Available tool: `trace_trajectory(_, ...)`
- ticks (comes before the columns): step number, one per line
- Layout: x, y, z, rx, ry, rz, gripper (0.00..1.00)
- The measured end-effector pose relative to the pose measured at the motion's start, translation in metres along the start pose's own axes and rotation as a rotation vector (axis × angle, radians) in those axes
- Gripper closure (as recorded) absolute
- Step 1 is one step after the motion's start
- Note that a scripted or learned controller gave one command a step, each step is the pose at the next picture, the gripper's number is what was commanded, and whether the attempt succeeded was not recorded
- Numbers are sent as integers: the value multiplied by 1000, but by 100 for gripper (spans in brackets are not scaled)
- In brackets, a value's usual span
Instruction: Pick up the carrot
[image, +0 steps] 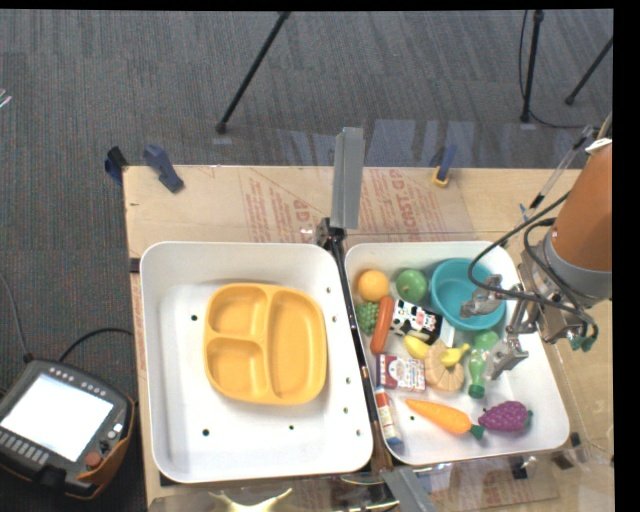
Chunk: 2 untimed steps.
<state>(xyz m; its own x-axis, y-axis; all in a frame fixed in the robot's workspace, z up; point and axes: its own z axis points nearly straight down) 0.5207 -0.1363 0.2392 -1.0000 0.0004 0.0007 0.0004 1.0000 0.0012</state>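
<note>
- Lying near the front of the right bin (556, 405), the carrot (440, 415) points its orange tip left and its green stub right, toward the purple grapes (506, 416) just beside it.
- The gripper (505, 355) hangs over the right part of that bin, above and to the right of the carrot and apart from it; nothing can be seen between its fingers, and whether they are spread or closed cannot be told from this slant.
- The arm (590, 225) enters from the right, its orange band at the frame's edge, with cables looping around the wrist.
- A teal bowl (466, 295) sits at the back of the right bin, just left of the gripper.
- Left of the bowl lie a green apple (411, 284) and an orange (372, 285).
- A black-and-white milk carton (415, 320) sits in front of the apple, and a slim red-orange piece (381, 325) lies upright along the bin's left side.
- A banana (452, 355) and a small pink box (399, 373) lie mid-bin, behind the carrot.
- A green bottle (479, 365) stands just below the gripper.
- A marker-like tube (388, 415) lies along the left wall, left of the carrot.
- The left bin (165, 400) holds a yellow divided plate (266, 342).
- A tablet (55, 420) rests on the floor at lower left.
</note>
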Motion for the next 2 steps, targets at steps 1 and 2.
trace_trajectory(1, 29, 39, 136, 0, 3, 290, 0)
trace_trajectory(2, 39, 46, 146, 1, -20, 390, 0)
